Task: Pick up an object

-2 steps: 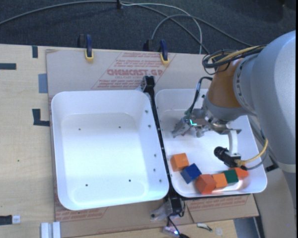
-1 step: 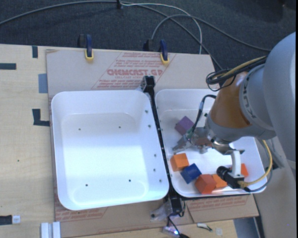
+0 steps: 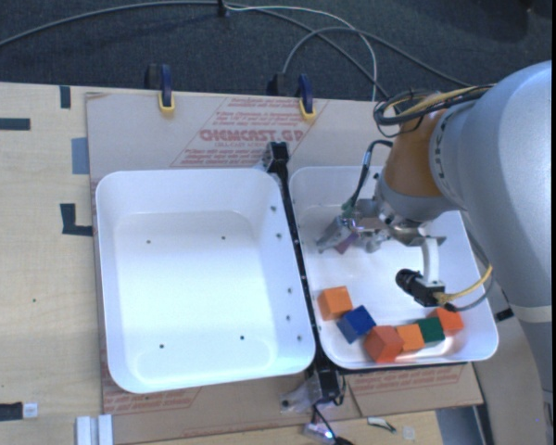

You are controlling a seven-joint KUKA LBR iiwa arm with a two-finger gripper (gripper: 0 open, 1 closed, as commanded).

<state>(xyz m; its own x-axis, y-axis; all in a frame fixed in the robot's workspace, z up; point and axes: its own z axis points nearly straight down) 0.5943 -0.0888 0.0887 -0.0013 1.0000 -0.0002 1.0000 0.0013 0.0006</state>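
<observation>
I see the blocks (image 3: pixel 389 327) clustered along the right bin's (image 3: pixel 486 346) near wall, at about five o'clock from my pincer (image 3: pixel 347 235), well apart from it. Whether its fingers are parted, I cannot tell.

Cardboard sheet (image 3: pixel 232 133) under bins, two clamps (image 3: pixel 166 88) at far edge; cables (image 3: pixel 287 26) on floor.

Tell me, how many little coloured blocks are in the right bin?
6, all near its front edge: an orange block, a blue block, a red-orange block, a small orange block, a green block and another orange one. The arm may hide more.
</observation>
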